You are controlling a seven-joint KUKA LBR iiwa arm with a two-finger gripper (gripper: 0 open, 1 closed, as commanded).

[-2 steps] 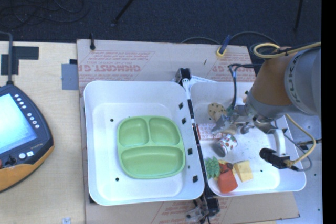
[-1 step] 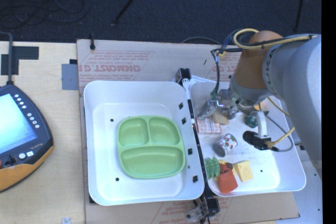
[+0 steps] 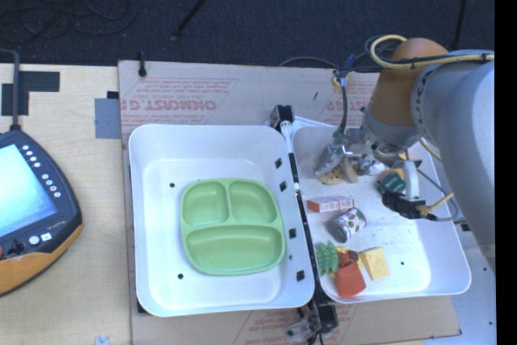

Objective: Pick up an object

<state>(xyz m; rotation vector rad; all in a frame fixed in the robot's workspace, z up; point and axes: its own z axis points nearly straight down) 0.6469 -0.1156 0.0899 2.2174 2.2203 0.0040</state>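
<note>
— Two white bins sit side by side. What lies in each?

— At nine o'clock, the left bin [image 3: 153,174] holds a green divided plate [image 3: 233,224]. The right bin [image 3: 440,271], at three o'clock, holds an orange-and-white box [image 3: 329,205], a patterned cup [image 3: 349,223], a green piece [image 3: 326,258], a red block [image 3: 350,279] and a yellow wedge [image 3: 374,262].

— And the tool?

— The gripper [image 3: 335,161] is low at the right bin's twelve o'clock end; its state cannot be told.
</note>
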